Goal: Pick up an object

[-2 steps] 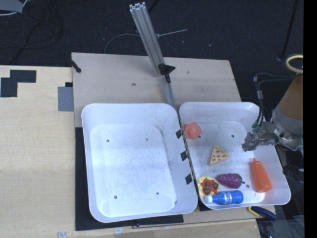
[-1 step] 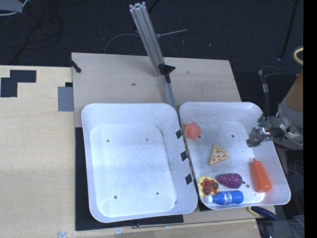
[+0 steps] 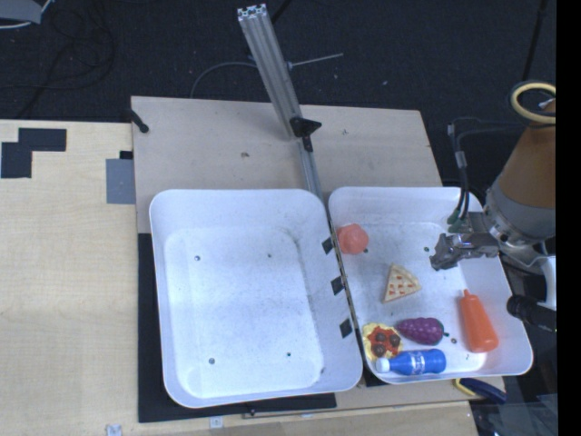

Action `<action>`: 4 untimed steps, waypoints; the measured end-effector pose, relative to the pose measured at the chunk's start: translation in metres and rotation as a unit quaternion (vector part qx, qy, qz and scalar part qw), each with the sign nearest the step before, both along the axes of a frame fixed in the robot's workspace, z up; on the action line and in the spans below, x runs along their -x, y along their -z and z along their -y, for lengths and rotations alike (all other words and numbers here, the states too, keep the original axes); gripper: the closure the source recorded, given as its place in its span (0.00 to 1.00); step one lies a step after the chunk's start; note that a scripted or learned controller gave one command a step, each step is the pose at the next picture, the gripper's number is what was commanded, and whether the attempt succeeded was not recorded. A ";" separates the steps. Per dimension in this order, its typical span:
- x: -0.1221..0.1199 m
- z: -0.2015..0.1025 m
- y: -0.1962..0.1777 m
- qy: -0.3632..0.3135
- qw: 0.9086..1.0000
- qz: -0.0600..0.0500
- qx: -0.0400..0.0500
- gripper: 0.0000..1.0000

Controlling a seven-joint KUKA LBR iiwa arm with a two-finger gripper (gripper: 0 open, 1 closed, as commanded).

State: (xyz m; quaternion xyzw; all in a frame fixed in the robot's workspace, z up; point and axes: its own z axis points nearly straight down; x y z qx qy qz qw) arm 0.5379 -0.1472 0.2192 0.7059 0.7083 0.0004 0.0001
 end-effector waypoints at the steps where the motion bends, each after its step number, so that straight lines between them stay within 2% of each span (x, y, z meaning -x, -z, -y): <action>1: 0.003 -0.051 0.007 0.000 1.000 -0.001 0.000 1.00; 3: 0.020 -0.159 0.018 0.000 1.000 -0.001 0.000 1.00; 4: 0.035 -0.201 0.013 0.000 1.000 -0.001 0.000 1.00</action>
